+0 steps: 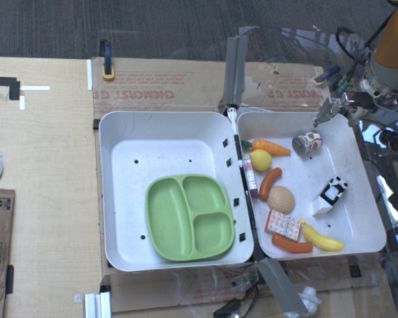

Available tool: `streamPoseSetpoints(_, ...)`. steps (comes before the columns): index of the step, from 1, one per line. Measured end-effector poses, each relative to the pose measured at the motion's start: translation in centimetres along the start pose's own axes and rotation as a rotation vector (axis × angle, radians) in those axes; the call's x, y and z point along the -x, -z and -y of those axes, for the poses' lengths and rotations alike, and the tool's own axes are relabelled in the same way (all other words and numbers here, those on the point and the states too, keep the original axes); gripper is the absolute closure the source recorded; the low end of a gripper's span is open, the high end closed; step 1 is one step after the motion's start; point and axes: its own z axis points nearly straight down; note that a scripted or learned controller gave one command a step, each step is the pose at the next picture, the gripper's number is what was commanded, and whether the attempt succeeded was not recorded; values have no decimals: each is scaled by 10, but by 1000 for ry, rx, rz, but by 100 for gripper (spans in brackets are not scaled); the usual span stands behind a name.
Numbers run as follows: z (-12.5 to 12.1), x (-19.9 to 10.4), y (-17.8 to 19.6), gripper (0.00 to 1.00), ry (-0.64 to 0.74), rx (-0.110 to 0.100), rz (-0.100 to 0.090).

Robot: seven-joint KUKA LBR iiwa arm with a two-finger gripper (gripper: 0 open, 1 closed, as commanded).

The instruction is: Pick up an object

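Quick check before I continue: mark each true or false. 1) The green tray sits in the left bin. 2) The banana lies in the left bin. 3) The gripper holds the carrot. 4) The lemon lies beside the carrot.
1) True: the green tray sits in the left bin.
2) False: the banana lies in the right bin.
3) False: the carrot lies on the bin floor, apart from the gripper.
4) True: the lemon lies beside it.

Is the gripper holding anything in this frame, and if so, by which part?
Nothing is held: the gripper sits above the right bin's far edge, apart from the small can.
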Motion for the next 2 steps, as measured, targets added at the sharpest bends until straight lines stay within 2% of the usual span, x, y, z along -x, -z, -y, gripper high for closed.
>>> streamPoseSetpoints(1,-6,-18,-105,0,194,4,2)
streamPoseSetpoints(2,-7,-18,-95,100,196,6,3)
